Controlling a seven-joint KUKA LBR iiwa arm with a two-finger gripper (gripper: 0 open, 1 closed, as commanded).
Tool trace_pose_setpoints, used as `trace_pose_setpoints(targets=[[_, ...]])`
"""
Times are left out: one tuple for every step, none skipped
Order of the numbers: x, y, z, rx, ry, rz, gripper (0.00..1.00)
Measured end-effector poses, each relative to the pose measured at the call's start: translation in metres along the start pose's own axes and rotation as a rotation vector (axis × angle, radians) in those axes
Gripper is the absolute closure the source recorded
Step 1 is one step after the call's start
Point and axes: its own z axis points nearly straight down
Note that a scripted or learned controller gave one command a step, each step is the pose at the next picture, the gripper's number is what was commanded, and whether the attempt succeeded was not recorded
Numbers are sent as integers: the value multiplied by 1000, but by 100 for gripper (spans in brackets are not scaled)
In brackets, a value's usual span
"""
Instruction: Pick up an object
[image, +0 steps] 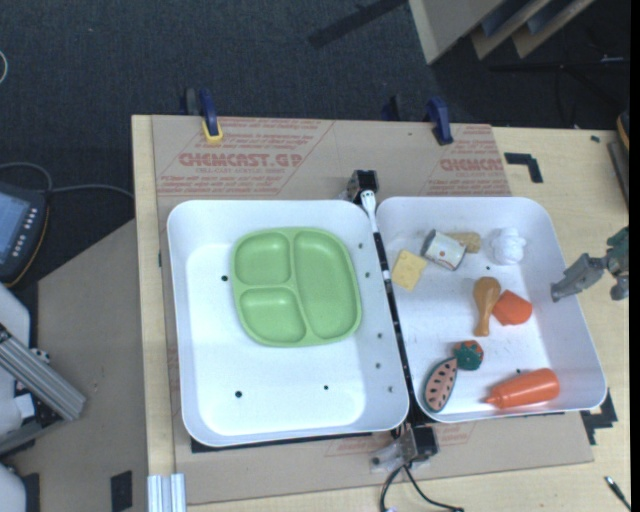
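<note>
The right bin holds several toy foods. Along its far side lie a yellow cheese block, a silver can and a white lump. In the middle are a wooden drumstick and an orange piece touching it. Near the front lie a red and green fruit, a watermelon slice and an orange carrot. My gripper hangs over the bin's right rim, to the right of the orange piece and apart from every object.
A green divided plate rests in the left bin. A black divider runs between the two bins. Blue clamps hold the board at the far edge. Cables lie at the front edge.
</note>
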Motion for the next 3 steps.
trace_pose_setpoints(targets=[[0, 2, -5, -10, -3, -3, 0], [3, -5, 56, -2, 1, -3, 0], [-6, -9, 107, -3, 0, -2, 0]])
